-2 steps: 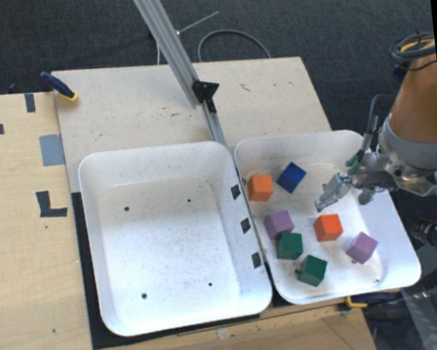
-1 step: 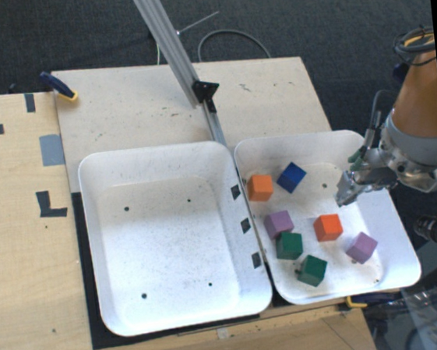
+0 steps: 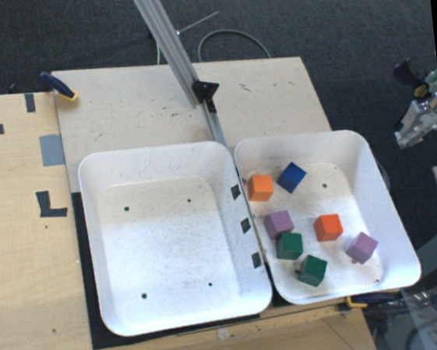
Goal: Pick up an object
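Camera view: gripper (image 3: 418,120) parked off at 3 o'clock, well outside right bin (image 3: 375,172); can't tell if it's open or closed; cubes all in that bin, blue cube (image 3: 291,177) at 12 o'clock, lone-ish; I'd go for the purple cube (image 3: 361,246) at 4 o'clock w/ most room, come straight down, centred.
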You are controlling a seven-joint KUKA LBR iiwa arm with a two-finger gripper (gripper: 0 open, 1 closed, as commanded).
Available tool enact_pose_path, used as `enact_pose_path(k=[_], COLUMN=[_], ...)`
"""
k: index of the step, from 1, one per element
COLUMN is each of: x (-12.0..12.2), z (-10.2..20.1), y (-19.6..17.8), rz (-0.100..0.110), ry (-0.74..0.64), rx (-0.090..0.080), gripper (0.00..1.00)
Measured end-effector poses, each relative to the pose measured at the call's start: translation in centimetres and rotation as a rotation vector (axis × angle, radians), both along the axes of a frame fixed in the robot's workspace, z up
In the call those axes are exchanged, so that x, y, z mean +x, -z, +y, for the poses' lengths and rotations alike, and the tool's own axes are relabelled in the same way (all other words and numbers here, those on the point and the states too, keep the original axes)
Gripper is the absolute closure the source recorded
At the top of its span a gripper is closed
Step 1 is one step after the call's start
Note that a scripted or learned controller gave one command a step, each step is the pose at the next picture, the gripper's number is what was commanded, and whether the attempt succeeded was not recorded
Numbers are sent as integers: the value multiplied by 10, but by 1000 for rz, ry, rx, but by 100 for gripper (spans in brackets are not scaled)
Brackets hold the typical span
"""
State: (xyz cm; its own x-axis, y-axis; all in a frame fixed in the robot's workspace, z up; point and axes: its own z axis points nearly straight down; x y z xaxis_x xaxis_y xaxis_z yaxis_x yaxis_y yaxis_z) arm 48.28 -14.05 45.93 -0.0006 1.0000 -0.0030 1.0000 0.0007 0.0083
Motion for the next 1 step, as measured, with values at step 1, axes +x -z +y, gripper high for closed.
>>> enact_pose_path(k=[1], x=[28], z=[91], y=[-29], rz=[6], ry=[-8], rx=[4], gripper=[100])
